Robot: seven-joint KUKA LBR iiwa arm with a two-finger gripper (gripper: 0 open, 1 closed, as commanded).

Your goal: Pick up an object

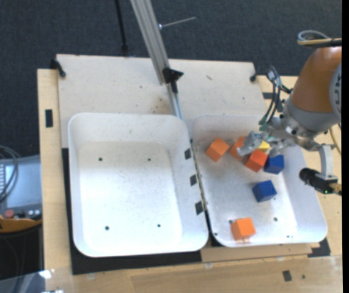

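Orange cubes (218, 149): four are sitting in the right bin (305, 224).
Blue cubes (264, 190): two.
Gripper (255, 148): hovering over the cluster; grip state cannot be told.

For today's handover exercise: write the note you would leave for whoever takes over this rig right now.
Gripper: low in the right bin, in the block cluster; grasp state unclear.
Blocks, all in the right bin: orange block left of the cluster, red-orange block and blue block at the gripper, second blue block mid-bin, second orange block near the front.
Done: nothing visibly lifted.
Left: grasp and raise one block.
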